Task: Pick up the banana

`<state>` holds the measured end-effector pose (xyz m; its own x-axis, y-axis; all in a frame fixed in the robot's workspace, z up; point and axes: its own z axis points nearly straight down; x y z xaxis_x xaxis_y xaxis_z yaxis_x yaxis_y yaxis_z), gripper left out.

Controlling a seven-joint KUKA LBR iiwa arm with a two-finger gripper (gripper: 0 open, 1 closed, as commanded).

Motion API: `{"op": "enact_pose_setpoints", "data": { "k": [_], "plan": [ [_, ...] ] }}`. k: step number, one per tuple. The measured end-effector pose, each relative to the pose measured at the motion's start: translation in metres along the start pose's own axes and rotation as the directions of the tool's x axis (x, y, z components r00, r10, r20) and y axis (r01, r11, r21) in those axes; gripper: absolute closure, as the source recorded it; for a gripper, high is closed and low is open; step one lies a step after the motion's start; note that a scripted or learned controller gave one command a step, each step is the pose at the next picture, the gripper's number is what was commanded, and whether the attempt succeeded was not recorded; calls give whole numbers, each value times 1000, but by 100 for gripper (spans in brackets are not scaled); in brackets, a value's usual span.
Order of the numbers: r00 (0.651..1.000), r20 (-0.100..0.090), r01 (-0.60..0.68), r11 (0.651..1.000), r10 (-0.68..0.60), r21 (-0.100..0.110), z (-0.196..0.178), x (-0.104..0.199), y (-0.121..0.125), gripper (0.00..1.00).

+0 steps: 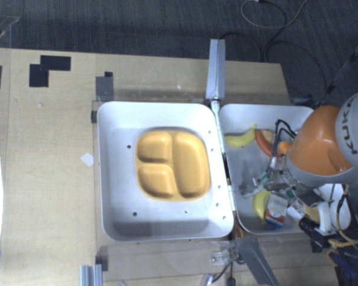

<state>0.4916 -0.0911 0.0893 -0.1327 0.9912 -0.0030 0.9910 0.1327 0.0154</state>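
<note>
From the camera view, we see the banana (pixel 241 138) near the right bin's (pixel 246 219) far-left corner, against its left wall. We cannot tell our gripper's (pixel 274 183) state among clutter toward the near edge; it might close on the wrong item.

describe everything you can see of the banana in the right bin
The banana is yellow with a greenish tinge, curved and unpeeled as far as the view shows. It lies flat on the floor of the right bin, near the bin's upper left corner, close to the wall shared with the left bin. Its right end tapers upward toward an orange-red item beside it; whether they touch is unclear. The gripper sits lower in the bin, apart from the banana.
</note>
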Motion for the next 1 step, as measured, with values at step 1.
{"op": "enact_pose_setpoints", "data": {
  "k": [1],
  "plan": [
    [989, -1, -149, 989, 149, 10, -96, 43, 7, 0]
  ]
}}
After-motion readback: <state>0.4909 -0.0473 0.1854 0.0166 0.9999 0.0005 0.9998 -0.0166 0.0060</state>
